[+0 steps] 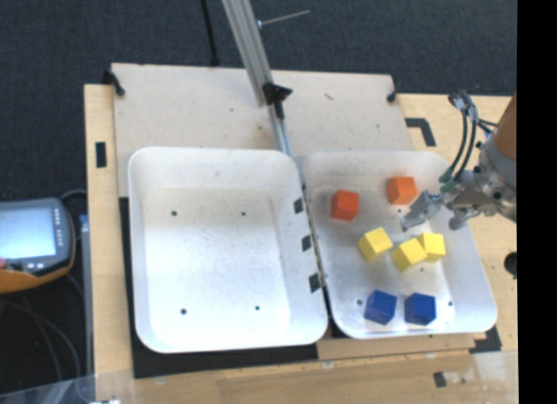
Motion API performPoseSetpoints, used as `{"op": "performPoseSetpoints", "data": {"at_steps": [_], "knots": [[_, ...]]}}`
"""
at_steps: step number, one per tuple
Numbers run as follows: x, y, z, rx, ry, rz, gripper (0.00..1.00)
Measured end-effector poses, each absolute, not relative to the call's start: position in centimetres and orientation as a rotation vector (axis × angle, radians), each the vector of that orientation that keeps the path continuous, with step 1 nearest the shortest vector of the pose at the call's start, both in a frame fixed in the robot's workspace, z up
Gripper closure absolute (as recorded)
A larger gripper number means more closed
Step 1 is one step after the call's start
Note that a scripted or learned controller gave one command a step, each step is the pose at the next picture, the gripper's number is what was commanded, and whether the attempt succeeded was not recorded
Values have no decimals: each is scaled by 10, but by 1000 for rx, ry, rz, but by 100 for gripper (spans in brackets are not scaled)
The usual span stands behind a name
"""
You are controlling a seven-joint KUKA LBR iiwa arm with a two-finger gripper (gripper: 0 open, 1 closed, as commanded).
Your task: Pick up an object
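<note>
While the fingers (424,208) hung among the blocks in the right bin (474,306), seemingly empty, they perhaps lined up on the nearby orange cube (401,190).

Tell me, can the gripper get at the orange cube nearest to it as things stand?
Probably yes. The gripper is just beside that orange cube in the right bin, with nothing between them and free space around the cube.

A pale wooden tabletop (103,245) seen from above carries two shallow white bins side by side. The left bin (222,245) and the right bin (461,289) touch along their inner edges. A lighter board (200,106) lies behind them.
</note>
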State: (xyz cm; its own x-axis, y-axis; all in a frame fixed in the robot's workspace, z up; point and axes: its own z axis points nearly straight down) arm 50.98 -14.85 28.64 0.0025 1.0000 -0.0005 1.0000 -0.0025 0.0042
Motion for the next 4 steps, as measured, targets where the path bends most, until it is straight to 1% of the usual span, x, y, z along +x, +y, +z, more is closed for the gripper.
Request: {"op": "performPoseSetpoints", "data": {"at_steps": [1,2,3,4], "knots": [[560,-108,182,2219,2229,-6,0],[512,-128,153,2227,2219,-7,0],[592,-54,200,2205,2229,12,0],[589,-59,208,2210,2229,2,100]]}}
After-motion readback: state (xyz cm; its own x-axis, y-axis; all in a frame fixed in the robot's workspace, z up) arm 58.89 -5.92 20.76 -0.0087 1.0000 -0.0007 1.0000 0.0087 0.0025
